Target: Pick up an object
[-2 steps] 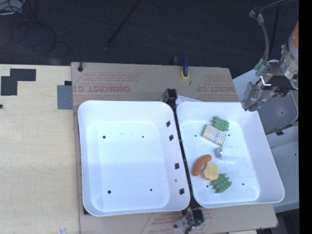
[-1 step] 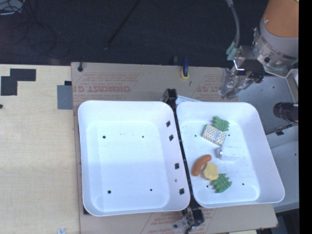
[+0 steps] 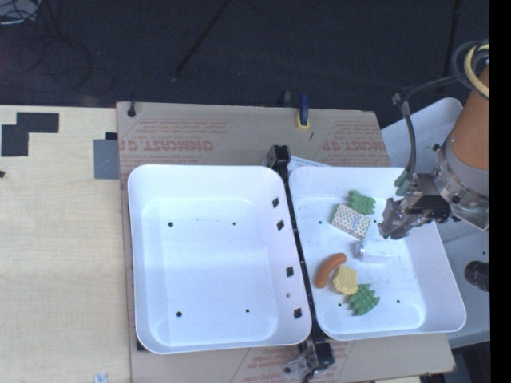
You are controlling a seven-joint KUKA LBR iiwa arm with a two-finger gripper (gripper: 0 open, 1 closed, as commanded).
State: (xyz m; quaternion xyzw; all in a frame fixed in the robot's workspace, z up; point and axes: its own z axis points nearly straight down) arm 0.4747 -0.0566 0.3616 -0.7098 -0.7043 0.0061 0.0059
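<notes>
1. Objects for the task all lie in the right bin (image 3: 435, 313): a patterned block (image 3: 351, 220), a green piece (image 3: 362, 203) just above it, an orange sausage-shaped piece (image 3: 330, 269), a yellow piece (image 3: 346, 281) touching the sausage's lower end, and a second green piece (image 3: 363, 301) just below that.
2. Tool (image 3: 393, 225) sits over the right bin's upper middle, just to the right of the patterned block, which is the nearest candidate and lies to the tool's left in the view.
3. Patterned block's long axis runs at a slant, from upper left to lower right; the sausage piece slants the other way and lies lower and further left, well apart from the tool.
4. Arm pose: the grey arm comes in from the right edge, its orange band (image 3: 473, 130) high at the right, wrist bent down toward the bin floor.
5. Tool state: cannot be told, too dark and blurred; nothing is visibly held.
6. Left bin (image 3: 160, 182) holds no candidate, so the coming move probably needs a short shift leftward, not a long reach.
</notes>
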